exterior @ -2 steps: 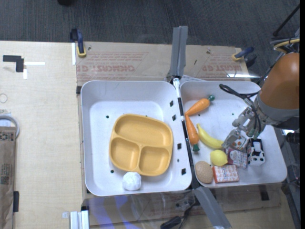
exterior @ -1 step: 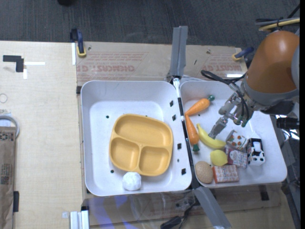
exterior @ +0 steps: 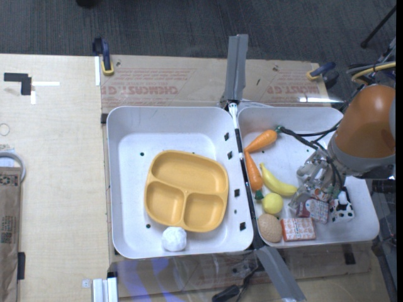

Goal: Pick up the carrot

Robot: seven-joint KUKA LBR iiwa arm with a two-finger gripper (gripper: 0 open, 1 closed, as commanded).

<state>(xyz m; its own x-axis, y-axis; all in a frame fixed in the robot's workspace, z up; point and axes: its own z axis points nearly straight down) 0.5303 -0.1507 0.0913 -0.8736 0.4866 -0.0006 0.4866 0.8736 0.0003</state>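
Low over the right bin (exterior: 359, 228), the claw (exterior: 313, 190) hangs above the clutter of toy food, its metal parts too tangled with cables to tell whether it is released or clenched; nothing can be made out in its grasp. One carrot (exterior: 261, 140) lies at the bin's upper left, tilted, green top toward the arm; a second carrot (exterior: 253, 171) lies just below it along the left wall, pointing up and down the bin; both rest well apart from the claw. A banana (exterior: 277, 182) curves between the second carrot and the claw, with a lemon (exterior: 272, 203) just beneath it; a brown round piece (exterior: 271, 228) and a small red box (exterior: 297, 229) sit near the bin's lower edge. The left bin (exterior: 123, 168) holds a yellow divided plate (exterior: 186, 190) at its centre and a white ball (exterior: 174, 238) beside the plate's lower rim; both bins sit on the pale wooden worktop (exterior: 50, 168).
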